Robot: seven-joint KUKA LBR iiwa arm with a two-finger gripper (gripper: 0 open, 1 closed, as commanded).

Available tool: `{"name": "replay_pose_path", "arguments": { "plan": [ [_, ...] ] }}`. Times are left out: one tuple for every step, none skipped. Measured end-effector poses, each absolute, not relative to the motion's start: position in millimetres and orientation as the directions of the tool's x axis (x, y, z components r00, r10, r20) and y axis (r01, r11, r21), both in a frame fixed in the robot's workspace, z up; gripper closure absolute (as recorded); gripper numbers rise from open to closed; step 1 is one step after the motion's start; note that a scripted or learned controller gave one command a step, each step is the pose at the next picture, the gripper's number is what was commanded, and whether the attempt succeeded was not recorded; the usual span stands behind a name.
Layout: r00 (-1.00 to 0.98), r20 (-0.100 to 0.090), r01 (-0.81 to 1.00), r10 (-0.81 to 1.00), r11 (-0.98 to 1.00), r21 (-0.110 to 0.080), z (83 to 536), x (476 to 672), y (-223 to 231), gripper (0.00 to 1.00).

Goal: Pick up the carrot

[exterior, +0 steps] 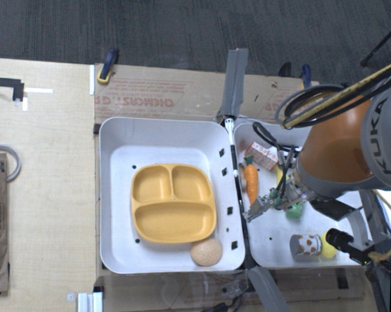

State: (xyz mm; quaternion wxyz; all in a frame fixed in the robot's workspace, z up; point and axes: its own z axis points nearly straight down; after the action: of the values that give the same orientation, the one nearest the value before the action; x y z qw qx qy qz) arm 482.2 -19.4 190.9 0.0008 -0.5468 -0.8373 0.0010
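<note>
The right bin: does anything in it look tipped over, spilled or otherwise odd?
Nothing is spilled or broken. In the right bin, a small can lies on its side near the front, beside a yellow bottle that also lies flat. The carrot lies along the left wall, and the gripper is just below it.

The carrot (251, 180) lies against the left wall of the right bin (269, 249), so that side is closed to a finger. Just behind the carrot a small box (263, 155) crowds it. To its right the end effector (263, 205) and a green piece (294, 210) stand close. Toward the front of the carrot the bin floor is bare; a can (306, 247) sits well apart.
</note>
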Motion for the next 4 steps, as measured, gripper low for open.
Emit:
{"name": "replay_pose_path", "arguments": {
  "plan": [
    [-0.397, -0.001, 0.918, 0.918, 0.397, -0.001, 190.9, 509.3, -35.0, 0.0],
    [-0.257, 0.0, 0.966, 0.966, 0.257, -0.005, 190.4, 481.3, -8.6, 0.0],
    [-0.331, -0.002, 0.944, 0.944, 0.331, -0.002, 190.6, 516.7, -29.2, 0.0],
    [-0.31, 0.0, 0.951, 0.951, 0.31, -0.003, 190.8, 477.0, -31.7, 0.0]
  ]
}}
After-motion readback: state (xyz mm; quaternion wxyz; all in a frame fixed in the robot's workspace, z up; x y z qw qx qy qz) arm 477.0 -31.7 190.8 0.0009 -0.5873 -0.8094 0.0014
